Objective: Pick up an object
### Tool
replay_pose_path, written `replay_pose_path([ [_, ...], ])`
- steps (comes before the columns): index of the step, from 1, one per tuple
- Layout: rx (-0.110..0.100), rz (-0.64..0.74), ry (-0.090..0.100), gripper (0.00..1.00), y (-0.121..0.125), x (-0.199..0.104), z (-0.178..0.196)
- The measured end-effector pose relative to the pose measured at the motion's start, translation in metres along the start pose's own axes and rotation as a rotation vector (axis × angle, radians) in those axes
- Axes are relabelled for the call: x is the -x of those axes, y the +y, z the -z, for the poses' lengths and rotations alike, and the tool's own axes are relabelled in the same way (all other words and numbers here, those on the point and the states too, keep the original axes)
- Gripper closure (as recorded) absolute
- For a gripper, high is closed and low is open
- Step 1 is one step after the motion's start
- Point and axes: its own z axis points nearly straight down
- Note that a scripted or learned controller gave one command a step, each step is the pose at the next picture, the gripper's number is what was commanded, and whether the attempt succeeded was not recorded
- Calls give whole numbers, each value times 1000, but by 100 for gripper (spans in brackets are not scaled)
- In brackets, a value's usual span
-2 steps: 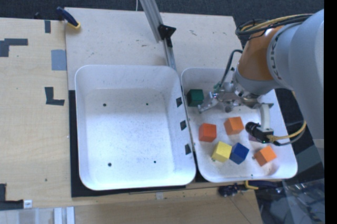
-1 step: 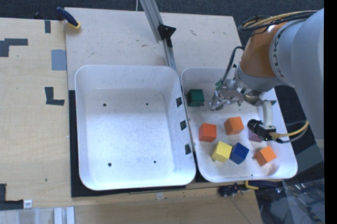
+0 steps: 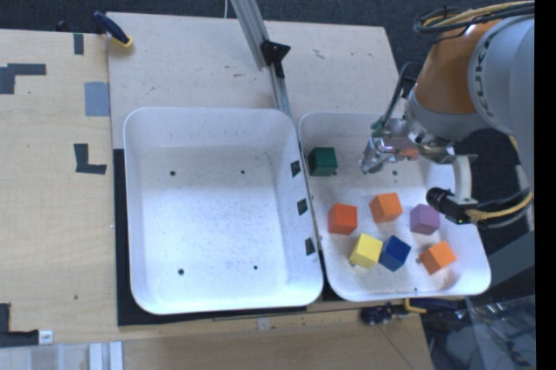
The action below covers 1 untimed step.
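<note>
Inside the right bin (image 3: 476, 273) lie seven small blocks. Taking the green block (image 3: 323, 160) near that bin's far left corner as the landmark: the red-orange block (image 3: 342, 218) sits nearer the camera from it, the orange block (image 3: 386, 207) further right of that, and the purple block (image 3: 424, 219) further right again. The yellow block (image 3: 366, 250) and blue block (image 3: 394, 253) sit side by side in the near row, touching or nearly so, with another orange block (image 3: 439, 256) to their right.

To the right of the green block, level with it, the tool (image 3: 375, 158) hangs over bare bin floor, apart from every block. No block shows between its tips; whether they are spread or closed cannot be told. The grey arm (image 3: 504, 73) with its orange band (image 3: 447, 77) reaches in from the right, wrist bent downward.

Left of the green block, across the shared walls, is the left bin (image 3: 139, 142) on the desk (image 3: 52, 142).
</note>
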Motion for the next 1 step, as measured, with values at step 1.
replay_pose_path([
  [1,0,1,0,100,1,0,38],
])
